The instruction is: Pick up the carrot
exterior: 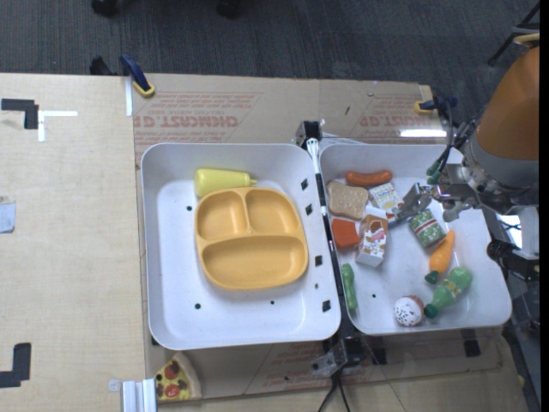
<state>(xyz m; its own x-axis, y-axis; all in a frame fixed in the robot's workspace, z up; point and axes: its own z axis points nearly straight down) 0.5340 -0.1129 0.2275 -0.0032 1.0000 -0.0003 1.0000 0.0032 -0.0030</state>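
The carrot [442, 253] is a small orange cone lying in the right part of the right bin [377, 303], tip pointing down-left towards a green bottle [450, 288]. My gripper [428, 201] hangs over the same bin, just above and slightly left of the carrot. It is close over a green-and-white can [426, 228]. The carrot lies apart from the gripper, on the bin floor. The arm's grey wrist and orange band [515, 101] reach in from the right.
The right bin also holds a sausage [369, 178], a bread slice [347, 199], a milk carton [373, 239], a red block [345, 232], a green vegetable [348, 286] and a white ball [409, 312]. A yellow divided plate [250, 237] and a yellow toy [221, 179] lie in the left bin [171, 299].
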